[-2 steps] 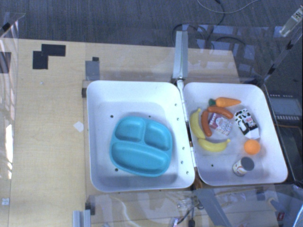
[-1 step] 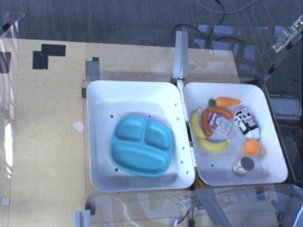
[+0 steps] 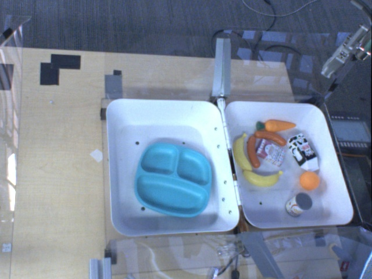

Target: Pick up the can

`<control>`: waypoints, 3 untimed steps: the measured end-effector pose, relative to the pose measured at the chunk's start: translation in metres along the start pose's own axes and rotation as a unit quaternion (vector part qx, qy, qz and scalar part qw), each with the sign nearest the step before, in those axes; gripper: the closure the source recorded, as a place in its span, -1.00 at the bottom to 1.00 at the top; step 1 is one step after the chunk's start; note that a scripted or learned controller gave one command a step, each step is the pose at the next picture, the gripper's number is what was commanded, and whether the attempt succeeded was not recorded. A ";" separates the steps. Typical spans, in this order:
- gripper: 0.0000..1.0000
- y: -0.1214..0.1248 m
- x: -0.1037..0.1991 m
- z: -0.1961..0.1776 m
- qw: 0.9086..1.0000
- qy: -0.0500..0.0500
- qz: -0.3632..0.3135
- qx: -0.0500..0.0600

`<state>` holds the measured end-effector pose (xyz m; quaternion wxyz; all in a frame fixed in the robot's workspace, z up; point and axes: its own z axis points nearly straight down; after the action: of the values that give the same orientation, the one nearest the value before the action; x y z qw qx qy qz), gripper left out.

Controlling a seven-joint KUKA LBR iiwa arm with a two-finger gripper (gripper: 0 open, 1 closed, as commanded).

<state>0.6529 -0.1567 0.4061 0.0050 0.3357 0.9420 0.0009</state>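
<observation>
The can (image 3: pixel 298 204) is small and silver with a dark top. It lies near the front edge of the right bin (image 3: pixel 334 156), just below an orange ball (image 3: pixel 310 181). My gripper (image 3: pixel 332 65) hangs high at the top right, beyond the right bin's back corner and far from the can. Nothing is visible in it.
The right bin also holds a carrot (image 3: pixel 278 124), a sausage (image 3: pixel 263 139), a labelled packet (image 3: pixel 271 153), a banana (image 3: pixel 249 166) and a cow-patterned carton (image 3: pixel 303 150). A blue divided plate (image 3: pixel 173 179) lies in the left bin (image 3: pixel 122 156). Cables (image 3: pixel 273 10) run across the floor behind.
</observation>
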 end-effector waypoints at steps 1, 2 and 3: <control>1.00 0.015 0.056 -0.033 0.991 -0.001 -0.133 -0.001; 1.00 -0.027 -0.010 -0.032 0.977 -0.001 -0.215 0.000; 1.00 -0.025 -0.011 -0.047 0.976 -0.008 -0.216 -0.003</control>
<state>0.6448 -0.1833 0.4532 0.0130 0.1243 0.9922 -0.0003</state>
